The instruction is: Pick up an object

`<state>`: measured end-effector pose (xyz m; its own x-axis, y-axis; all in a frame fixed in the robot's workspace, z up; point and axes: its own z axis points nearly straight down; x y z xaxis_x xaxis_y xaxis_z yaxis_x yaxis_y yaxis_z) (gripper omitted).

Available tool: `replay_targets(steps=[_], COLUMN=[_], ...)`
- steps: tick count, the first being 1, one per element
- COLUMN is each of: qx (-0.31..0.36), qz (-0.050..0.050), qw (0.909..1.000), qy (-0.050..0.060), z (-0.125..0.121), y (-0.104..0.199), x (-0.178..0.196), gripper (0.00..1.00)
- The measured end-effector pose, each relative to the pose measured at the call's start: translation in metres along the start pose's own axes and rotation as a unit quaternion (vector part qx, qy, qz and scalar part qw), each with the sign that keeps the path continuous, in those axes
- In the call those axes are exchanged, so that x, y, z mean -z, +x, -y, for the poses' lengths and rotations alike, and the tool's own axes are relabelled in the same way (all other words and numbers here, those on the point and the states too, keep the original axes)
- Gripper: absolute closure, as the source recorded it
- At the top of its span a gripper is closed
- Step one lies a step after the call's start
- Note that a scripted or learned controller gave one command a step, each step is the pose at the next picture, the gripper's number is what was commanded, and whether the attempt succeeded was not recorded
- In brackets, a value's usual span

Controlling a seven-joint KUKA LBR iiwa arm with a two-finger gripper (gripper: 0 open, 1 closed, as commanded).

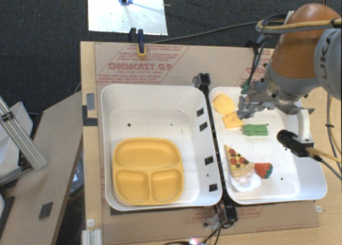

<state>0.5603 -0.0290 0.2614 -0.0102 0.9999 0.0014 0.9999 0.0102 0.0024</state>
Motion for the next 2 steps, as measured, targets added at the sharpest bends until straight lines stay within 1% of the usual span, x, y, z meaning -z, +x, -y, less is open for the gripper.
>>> replay_targets(steps=[1, 2], qx=[-0.001, -0.001], qz=[0.0, 0.0], qw=[1.0, 1.0], qy=[0.0, 0.0], z=[-0.01, -0.013], y=[0.046, 0.102], x=[0.001, 0.0], gripper=[1.0, 1.0])
